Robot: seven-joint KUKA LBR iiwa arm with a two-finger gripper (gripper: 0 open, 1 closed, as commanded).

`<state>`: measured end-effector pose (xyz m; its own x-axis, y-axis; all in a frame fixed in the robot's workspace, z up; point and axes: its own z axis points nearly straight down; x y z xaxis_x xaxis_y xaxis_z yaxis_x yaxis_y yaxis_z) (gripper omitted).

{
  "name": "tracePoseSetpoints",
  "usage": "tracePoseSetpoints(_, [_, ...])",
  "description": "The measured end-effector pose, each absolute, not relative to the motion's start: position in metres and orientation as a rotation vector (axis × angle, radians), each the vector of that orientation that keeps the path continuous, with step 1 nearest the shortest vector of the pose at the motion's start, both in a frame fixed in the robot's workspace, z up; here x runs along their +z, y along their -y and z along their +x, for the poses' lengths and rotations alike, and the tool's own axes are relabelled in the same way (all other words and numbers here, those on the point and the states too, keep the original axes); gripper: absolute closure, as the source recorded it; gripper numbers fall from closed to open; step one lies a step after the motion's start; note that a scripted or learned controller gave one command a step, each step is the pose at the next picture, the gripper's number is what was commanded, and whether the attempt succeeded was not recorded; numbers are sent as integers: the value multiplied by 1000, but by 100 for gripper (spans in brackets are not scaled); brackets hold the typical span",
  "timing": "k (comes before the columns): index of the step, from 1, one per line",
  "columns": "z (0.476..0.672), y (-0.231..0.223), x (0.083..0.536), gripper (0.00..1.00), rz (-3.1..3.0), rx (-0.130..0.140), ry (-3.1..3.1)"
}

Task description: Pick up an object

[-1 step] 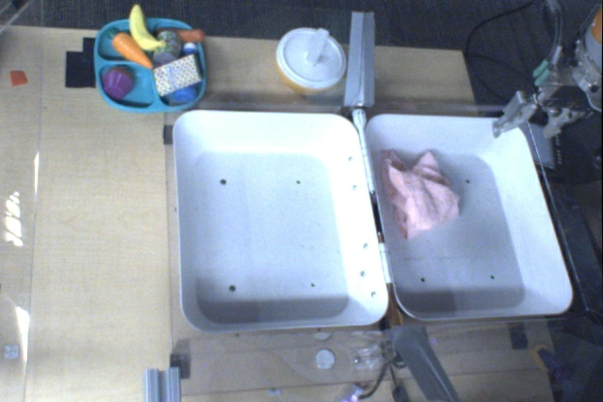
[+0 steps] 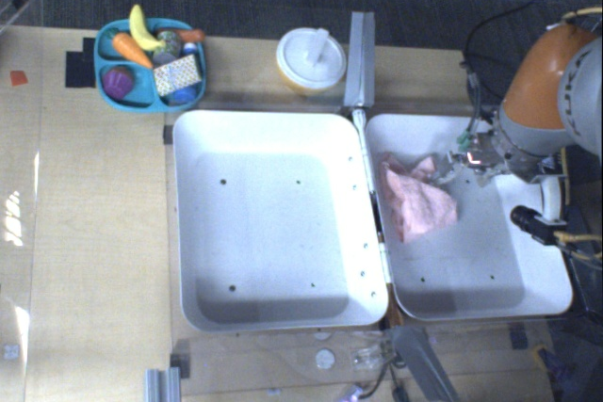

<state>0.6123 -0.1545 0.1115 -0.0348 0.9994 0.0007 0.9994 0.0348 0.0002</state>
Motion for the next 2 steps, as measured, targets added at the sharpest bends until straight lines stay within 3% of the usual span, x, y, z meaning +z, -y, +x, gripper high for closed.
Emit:
tracePoseSetpoints(1, [657,84,91,0,-2069,-16,2379])
tracePoseSetpoints(2, [584,110,91,0,-2051,-15,2398])
